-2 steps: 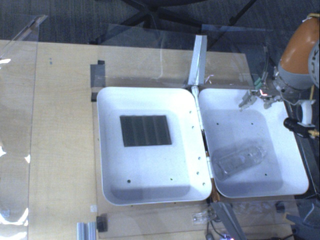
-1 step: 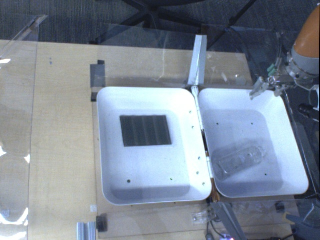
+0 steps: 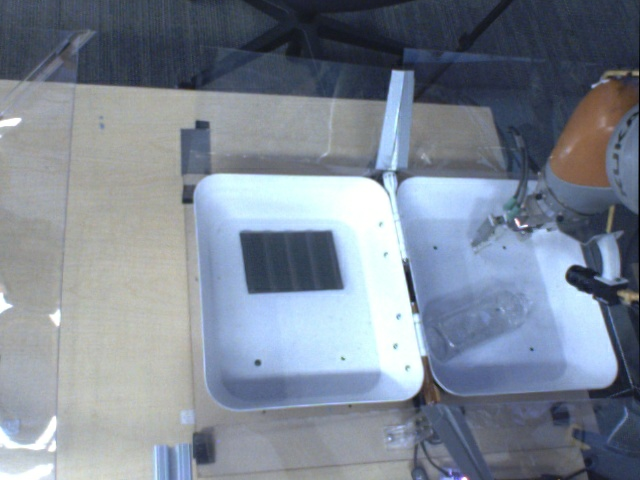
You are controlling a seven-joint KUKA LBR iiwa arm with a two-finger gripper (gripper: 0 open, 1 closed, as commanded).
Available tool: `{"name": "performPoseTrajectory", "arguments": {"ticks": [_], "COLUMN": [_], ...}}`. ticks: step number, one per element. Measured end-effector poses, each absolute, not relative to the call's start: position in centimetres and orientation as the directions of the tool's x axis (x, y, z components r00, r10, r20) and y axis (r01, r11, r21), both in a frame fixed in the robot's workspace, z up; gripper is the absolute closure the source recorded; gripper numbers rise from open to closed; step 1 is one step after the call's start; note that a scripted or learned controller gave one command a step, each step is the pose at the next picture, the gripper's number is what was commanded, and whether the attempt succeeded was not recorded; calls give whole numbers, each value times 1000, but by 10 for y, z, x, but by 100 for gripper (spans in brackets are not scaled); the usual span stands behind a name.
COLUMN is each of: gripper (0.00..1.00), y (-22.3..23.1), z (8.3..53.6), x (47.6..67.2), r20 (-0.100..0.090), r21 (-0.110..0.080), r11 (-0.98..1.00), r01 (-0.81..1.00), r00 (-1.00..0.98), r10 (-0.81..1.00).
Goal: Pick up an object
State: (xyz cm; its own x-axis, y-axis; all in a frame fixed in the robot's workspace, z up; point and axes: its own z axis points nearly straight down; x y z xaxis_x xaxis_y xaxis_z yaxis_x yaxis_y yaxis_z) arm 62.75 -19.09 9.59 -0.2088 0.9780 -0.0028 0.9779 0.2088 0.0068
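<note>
Though faint, clear bottle (image 3: 478, 320) low in right bin (image 3: 590, 368).

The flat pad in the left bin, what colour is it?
Dark grey with ridged stripes, seen in the camera view.

The arm (image 3: 600, 153) is grey with a rounded, glossy orange band (image 3: 585, 138) above the wrist. Dark cables (image 3: 520, 163) run along it at nine o'clock of the band. A small green spot (image 3: 512, 208) shows beside pale metal parts.
</note>
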Motion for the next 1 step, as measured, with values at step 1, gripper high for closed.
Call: {"name": "performPoseTrajectory", "arguments": {"ticks": [1], "gripper": [0], "y": [-199], "z": [90], "x": [537], "r20": [-5], "r21": [11], "r11": [187], "r01": [982], "r00": [-187], "r10": [982]}}
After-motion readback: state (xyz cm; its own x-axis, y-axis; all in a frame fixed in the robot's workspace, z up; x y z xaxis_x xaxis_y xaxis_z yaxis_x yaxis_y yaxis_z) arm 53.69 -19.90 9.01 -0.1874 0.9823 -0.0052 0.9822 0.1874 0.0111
